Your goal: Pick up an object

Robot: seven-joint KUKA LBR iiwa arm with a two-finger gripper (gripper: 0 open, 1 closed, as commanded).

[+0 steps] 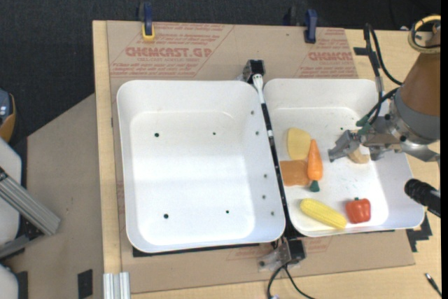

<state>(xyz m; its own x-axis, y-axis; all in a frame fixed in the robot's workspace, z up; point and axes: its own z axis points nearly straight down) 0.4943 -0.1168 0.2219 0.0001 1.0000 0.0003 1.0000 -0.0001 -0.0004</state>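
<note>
On the brown board [210, 45] reads "CHEMCAST G.P"; whether the gripper [348, 148] grips, I cannot tell

Grey arm [420, 98] reaching in from right, wrist low — gripper [348, 148] pointing left

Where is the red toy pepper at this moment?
The red toy pepper lies in the right white bin, near its front edge, just right of the yellow toy corn cob.

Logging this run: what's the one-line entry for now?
pincer over right bin | near tan piece | carrot, corn, pepper untouched
</note>
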